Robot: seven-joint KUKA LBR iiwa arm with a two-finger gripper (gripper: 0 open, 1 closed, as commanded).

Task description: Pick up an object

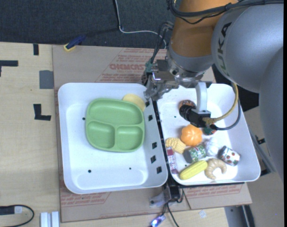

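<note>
My gripper (152,90) hangs over the far end of the divider between the two white bins, right beside a pale yellow rounded object (133,100) in the left bin (70,141). That object lies against the far edge of a green divided plate (115,125). The right bin (243,141) holds several small toy foods: an orange fruit (191,135), a yellow corn cob (193,170), a tan croissant (214,167), a green can (195,153) and a dark round piece (185,109). Nothing shows in the gripper's grasp.
The grey arm with its orange band (200,18) covers the far right of the bench. A black cable block (202,118) dangles over the right bin. A white spotted item (228,156) and a red-and-white tube (171,158) lie near the front. Brown cardboard (101,65) surrounds the bins.
</note>
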